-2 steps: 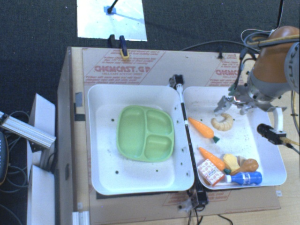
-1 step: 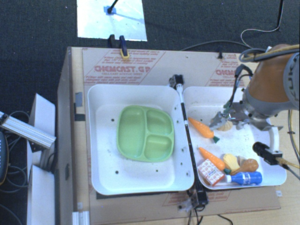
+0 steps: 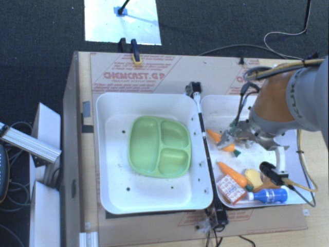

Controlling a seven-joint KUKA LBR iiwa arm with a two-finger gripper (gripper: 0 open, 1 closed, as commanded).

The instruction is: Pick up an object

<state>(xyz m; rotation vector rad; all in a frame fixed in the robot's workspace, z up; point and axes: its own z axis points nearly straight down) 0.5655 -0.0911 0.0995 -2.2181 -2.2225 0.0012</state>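
Gripper [image 3: 230, 139] low in right bin [image 3: 221, 106], over small orange carrot [image 3: 213, 135] near divider. Jaw state: cannot tell. Carrot prob. light, rigid, slick plastic (grasp mid-body, across width).

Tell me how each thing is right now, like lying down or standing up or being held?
Green tray: lying flat in the left bin, nothing on it.
Big carrot: lying loose in the right bin.
Small carrot: lying by the bin's left wall.
Blue bottle: on its side.
Box: lying flat.
Yellow piece: resting among the others.
Gripper: low over the right bin; holding anything, cannot tell.
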